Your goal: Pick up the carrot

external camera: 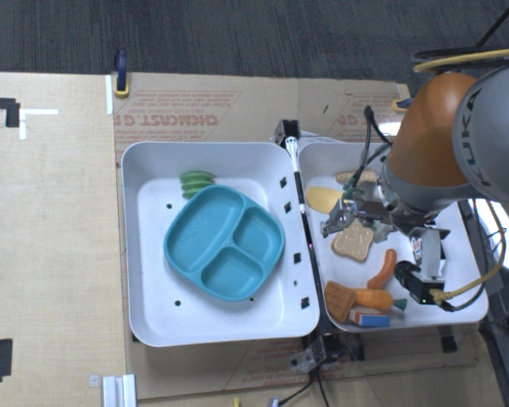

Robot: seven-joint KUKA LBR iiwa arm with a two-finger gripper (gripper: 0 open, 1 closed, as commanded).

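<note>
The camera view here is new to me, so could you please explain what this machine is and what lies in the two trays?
It is one picture, taken from above the bench at a slant. The grey and orange shape at right is a robot arm reaching in. Its end effector hangs over the right bin, near a slice of toy bread; I cannot tell whether it grips anything. That bin also holds a yellow piece, a sausage and the carrot, its target. The left bin holds a blue divided plate and a green pod.
</note>
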